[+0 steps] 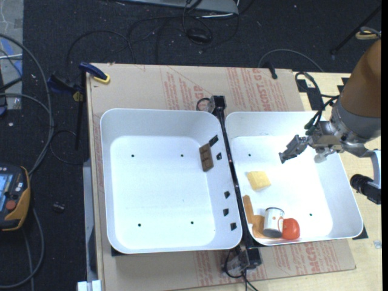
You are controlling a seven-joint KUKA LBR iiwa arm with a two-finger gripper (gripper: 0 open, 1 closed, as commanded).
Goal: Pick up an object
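The claw (290,152) hovers over the right bin (315,126) in the frame's right half; can't tell how wide it's set. Nearest grab is the yellow sponge (259,180), just below-left of it, with the white can (273,222) and red ball (290,228) farther down.

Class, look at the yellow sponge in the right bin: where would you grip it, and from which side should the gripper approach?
Probably from straight above, closing across two opposite side edges of the yellow sponge. It lies flat on the right bin floor, apart from the walls and from the cup, so its sides look free for the gripper.
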